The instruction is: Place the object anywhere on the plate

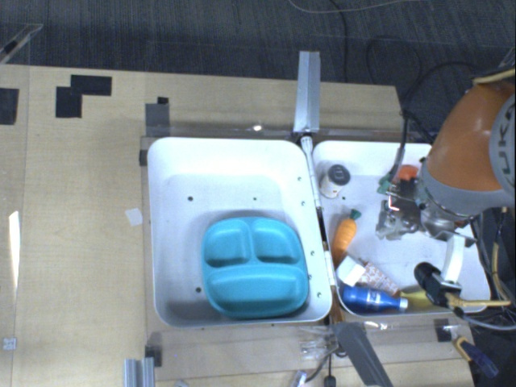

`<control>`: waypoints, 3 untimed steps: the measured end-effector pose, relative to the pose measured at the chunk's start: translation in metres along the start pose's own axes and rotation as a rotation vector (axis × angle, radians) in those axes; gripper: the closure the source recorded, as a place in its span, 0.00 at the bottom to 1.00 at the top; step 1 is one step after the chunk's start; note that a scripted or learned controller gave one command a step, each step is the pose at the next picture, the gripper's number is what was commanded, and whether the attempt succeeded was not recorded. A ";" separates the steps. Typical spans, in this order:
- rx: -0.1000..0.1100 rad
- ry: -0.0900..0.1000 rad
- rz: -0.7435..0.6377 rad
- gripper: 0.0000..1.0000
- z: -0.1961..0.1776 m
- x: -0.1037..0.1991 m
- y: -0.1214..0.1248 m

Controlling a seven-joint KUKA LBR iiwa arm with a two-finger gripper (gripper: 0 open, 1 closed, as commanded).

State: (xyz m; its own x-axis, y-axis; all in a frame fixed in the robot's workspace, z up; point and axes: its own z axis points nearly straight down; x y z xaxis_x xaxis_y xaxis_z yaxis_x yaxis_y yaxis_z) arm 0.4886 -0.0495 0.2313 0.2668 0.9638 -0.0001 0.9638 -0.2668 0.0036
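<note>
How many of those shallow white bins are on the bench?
2. The left shallow white plastic bin holds a blue divided plate; the right white bin sits beside it, partly covered by the grey and orange arm.

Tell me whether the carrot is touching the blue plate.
Apart. The camera view shows the carrot in the right bin and the blue plate in the left bin, with the bins' rims between them.

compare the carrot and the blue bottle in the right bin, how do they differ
The carrot is orange with a green tip; the blue bottle is deep blue with a white end. The carrot lies near the bin's left wall, pointing up and down the view; the bottle lies crosswise along the near wall. The carrot looks shorter than the bottle. Both lie flat in the right bin, apart from the claw.
</note>
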 end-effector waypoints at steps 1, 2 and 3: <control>0.002 0.001 -0.072 1.00 0.047 0.078 0.006; 0.002 0.002 -0.171 1.00 0.047 0.131 -0.038; -0.001 0.003 -0.153 1.00 -0.066 0.144 -0.041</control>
State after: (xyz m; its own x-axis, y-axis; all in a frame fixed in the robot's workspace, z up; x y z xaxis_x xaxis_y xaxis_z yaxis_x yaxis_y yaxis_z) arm 0.4877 0.1005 0.2970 0.1167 0.9932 0.0018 0.9932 -0.1167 0.0050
